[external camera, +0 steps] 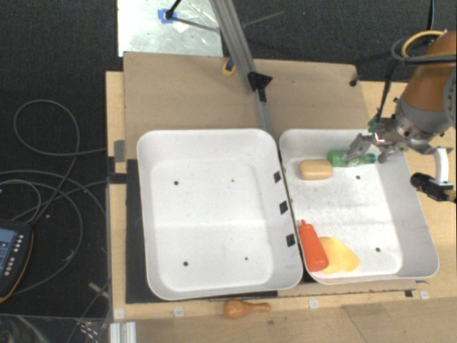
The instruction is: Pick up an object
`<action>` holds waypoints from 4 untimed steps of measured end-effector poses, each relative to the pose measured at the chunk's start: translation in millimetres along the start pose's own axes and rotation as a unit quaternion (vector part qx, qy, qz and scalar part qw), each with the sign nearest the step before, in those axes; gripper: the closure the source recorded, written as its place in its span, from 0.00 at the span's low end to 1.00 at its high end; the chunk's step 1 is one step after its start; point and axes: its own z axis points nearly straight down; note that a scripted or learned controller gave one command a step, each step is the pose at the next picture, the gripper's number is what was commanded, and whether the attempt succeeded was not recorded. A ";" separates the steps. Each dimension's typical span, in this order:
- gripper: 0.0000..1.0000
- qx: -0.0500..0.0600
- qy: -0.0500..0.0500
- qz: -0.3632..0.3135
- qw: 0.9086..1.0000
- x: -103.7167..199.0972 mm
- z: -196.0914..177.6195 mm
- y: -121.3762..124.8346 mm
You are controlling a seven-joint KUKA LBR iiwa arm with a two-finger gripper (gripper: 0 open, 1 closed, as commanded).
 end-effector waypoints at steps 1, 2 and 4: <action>0.00 0.000 0.000 0.000 1.000 -0.6 41.2 1.3; 1.00 -0.004 -0.001 -0.001 1.000 -0.9 27.1 3.1; 1.00 -0.005 -0.001 -0.001 1.000 -4.2 -74.0 8.3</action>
